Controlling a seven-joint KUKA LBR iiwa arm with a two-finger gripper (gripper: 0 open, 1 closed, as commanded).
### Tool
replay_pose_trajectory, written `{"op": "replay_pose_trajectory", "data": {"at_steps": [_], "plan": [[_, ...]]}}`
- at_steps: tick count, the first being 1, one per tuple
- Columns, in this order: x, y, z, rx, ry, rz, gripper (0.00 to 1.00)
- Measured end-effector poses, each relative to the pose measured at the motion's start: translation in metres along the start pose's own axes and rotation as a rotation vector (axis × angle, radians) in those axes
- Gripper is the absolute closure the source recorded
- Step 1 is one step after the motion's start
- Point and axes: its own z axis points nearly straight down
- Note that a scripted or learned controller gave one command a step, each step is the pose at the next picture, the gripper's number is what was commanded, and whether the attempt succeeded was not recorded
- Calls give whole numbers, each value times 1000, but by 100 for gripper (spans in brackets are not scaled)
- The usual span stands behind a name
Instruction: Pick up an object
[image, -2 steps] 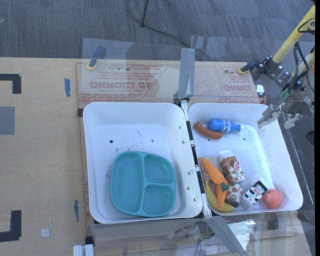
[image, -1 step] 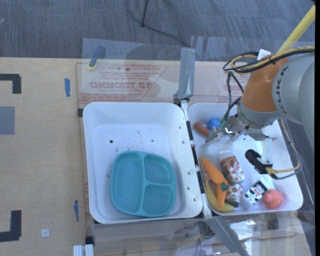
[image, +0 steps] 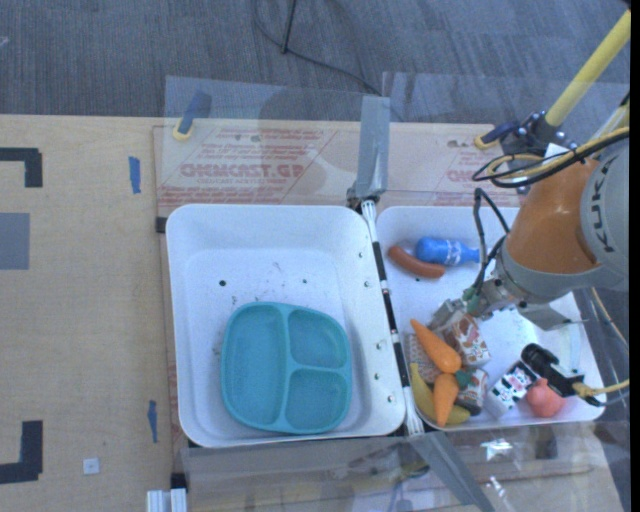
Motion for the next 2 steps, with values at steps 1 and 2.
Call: {"op": "replay_pose_trajectory", "data": {"at_steps": [1, 2], "plan": [[-4, 0, -11, -6, -4, 8, 100], [40, 28, -95, 9, 1, 90, 100]]}}
